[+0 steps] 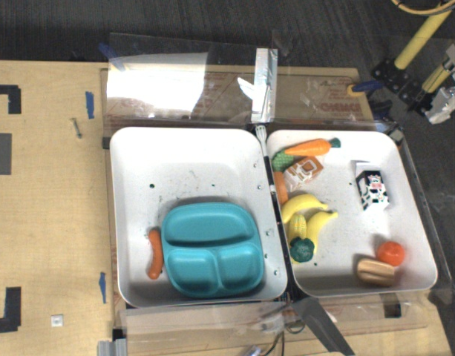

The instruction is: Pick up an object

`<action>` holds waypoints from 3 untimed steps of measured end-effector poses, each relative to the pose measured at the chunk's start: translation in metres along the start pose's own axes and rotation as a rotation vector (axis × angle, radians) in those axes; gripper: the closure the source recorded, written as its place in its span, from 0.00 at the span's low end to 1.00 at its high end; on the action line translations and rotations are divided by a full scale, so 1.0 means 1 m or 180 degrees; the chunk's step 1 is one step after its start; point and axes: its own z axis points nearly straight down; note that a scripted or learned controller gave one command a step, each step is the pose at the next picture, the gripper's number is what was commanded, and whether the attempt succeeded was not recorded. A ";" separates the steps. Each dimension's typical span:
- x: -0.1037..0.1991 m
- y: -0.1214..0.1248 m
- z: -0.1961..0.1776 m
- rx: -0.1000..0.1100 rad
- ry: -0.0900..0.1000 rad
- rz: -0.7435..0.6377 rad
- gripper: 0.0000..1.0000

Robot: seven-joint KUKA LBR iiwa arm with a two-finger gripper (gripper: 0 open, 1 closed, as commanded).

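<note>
We record two white bins side by side. The left bin [131, 162] holds a teal divided tray [211, 248] toward six o'clock, with a small orange sausage [155, 254] just beside the tray at its nine o'clock. The right bin [413, 206] holds a carrot [307, 149] at eleven o'clock, a small printed packet [303, 171] below it, yellow bananas [307, 215] and a dark green piece [302, 250] along the nine o'clock wall, a black-and-white carton [372, 189] at two o'clock, and an orange ball [391, 253] touching a bread roll [375, 271] at five o'clock. Arm hardware [435, 95] sits outside the bins at one o'clock; we cannot tell how the gripper stands.
</note>
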 end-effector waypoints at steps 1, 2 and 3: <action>-0.007 -0.012 0.000 -0.0031 -0.0004 -0.0544 1.00; -0.005 -0.011 0.029 -0.0053 -0.0021 -0.1173 1.00; -0.006 -0.013 0.016 -0.0027 -0.0019 -0.1161 1.00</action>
